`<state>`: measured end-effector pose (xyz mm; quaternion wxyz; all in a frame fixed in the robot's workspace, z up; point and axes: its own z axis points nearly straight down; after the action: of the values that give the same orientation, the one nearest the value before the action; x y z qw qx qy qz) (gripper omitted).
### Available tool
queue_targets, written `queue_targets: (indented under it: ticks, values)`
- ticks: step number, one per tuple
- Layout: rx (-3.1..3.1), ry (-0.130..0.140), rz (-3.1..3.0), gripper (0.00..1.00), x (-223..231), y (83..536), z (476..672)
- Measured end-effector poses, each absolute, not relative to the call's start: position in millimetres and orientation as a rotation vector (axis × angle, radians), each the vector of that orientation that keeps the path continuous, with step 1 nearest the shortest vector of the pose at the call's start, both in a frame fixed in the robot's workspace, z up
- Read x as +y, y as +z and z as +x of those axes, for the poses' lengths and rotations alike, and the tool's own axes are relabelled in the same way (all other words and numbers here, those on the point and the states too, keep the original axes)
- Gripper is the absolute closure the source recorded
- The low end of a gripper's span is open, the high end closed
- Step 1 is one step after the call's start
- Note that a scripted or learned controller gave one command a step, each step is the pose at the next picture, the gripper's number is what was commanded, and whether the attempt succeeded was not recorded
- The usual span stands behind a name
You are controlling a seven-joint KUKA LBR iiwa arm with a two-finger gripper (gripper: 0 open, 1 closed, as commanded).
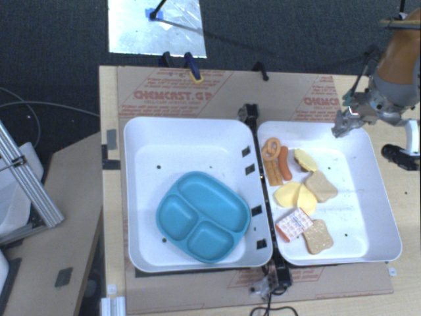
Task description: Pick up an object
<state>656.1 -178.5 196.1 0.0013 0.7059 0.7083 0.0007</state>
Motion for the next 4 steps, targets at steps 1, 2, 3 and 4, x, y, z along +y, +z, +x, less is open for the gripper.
queue_targets:
  ticks: [1, 2, 3, 4]
  values:
    - [2.222, 0.001, 2.222, 0.0, -151.0, 89.6, 600.2]
    - [2.232, 0.002, 2.214, 0.0, -105.2, 83.8, 595.7]
    - [2.223, -0.001, 2.222, 0.0, -97.5, 84.0, 562.4]
    - [2.222, -0.001, 2.223, 0.0, -92.2, 84.2, 541.3]
